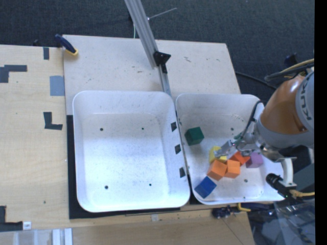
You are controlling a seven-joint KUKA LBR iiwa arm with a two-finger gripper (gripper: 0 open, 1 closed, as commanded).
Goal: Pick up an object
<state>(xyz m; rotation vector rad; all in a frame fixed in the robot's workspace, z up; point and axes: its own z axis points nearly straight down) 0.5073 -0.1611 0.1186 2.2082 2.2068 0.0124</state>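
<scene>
Now, nearest me in the right bin (214, 103), a blue cube (205, 187) sits by the front wall; just behind it two orange cubes (225, 168) lie touching each other, with a yellow piece (214, 151) and a purple cube (255, 160) close around them; the hand (231, 148) is down among this cluster, at the yellow piece and over the orange ones, but whether it is open or closed I cannot tell from here; nothing is plainly caught in it. A green cube (194, 135) stands apart, further back; the left bin (122, 98) lies beside, on the desk (30, 137). I judge this to be the grasping step; next it must close on one cube and lift straight, without dragging the neighbours.
</scene>
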